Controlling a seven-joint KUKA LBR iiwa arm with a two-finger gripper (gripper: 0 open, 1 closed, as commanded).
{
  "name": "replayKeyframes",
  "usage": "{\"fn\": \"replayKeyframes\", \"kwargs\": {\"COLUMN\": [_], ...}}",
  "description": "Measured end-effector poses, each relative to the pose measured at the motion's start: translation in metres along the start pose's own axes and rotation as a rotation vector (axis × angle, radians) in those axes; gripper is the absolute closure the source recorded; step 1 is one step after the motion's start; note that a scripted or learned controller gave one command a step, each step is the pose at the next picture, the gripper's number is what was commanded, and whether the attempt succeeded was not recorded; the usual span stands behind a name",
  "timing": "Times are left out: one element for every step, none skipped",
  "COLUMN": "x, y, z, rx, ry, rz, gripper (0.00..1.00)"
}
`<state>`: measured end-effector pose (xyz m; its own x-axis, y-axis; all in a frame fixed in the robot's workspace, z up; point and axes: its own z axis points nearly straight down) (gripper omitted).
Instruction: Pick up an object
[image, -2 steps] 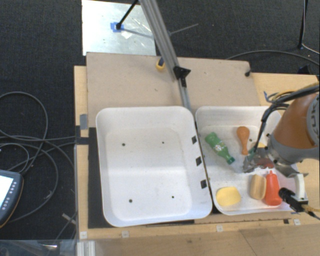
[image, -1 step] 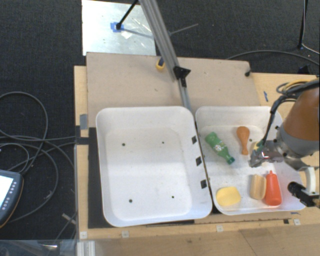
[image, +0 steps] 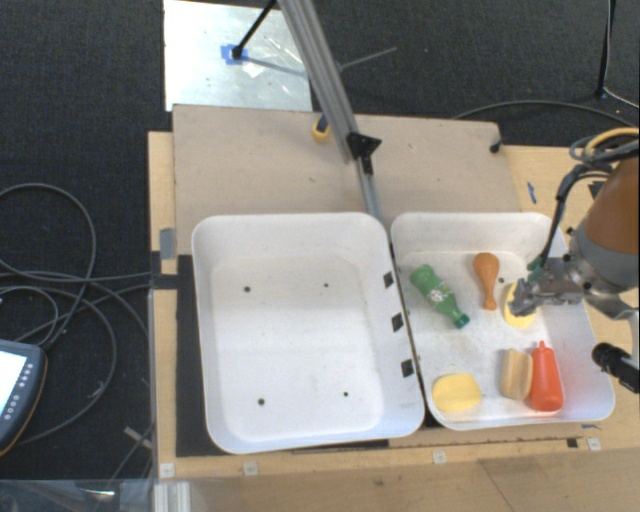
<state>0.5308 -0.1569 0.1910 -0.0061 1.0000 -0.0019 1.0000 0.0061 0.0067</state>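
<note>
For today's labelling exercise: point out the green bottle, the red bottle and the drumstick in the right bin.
green bottle (image: 438, 294), camera view, on its body at the label.
red bottle (image: 545, 384), camera view, on its body.
drumstick (image: 486, 268), camera view, on its rounded meaty end.

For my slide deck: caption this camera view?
Gripper hovers above a yellow piece in the right bin, among toy foods.

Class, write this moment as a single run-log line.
gripper: over yellow piece, right bin | grasp: unconfirmed | nearby: drumstick, green bottle
</note>
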Motion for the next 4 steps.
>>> {"fn": "replayKeyframes", "kwargs": {"x": [-0.001, 0.056, 0.110, 0.161], "y": [0.002, 0.012, 0.022, 0.025], "z": [-0.051, -0.060, -0.045, -0.036], "rx": [-0.001, 0.003, 0.006, 0.007], "ry": [0.000, 0.004, 0.004, 0.004], "rz": [0.000, -0.006, -0.005, -0.004], "gripper": [1.00, 1.00, 1.00, 1.00]}}
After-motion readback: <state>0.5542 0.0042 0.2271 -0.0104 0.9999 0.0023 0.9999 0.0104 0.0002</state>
